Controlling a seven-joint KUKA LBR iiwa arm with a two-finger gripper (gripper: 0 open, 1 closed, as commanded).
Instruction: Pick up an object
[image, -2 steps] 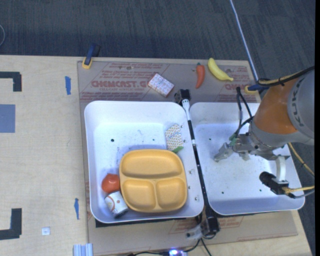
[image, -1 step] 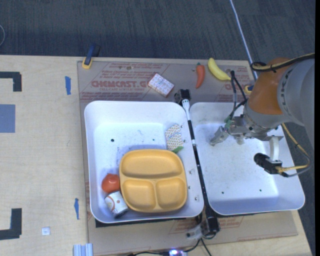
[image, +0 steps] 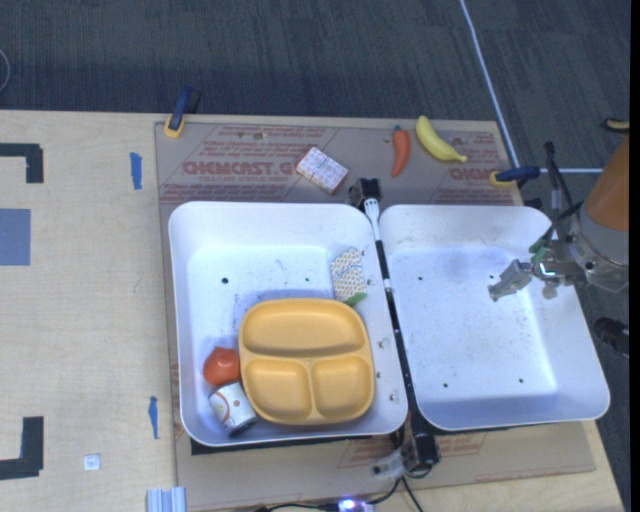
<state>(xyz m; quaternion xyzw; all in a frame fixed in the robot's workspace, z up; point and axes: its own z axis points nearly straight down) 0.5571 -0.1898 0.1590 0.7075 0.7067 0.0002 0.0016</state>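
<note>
camera view: end effector (image: 512, 280) over right bin (image: 560, 400), grip state cannot be told; yellow tray (image: 305, 360), tomato (image: 221, 366), can (image: 232, 407) in left bin (image: 190, 260)

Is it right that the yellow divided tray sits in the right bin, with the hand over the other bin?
Not quite. The camera view shows the yellow divided tray in the left bin; the hand is over the right bin.
</note>
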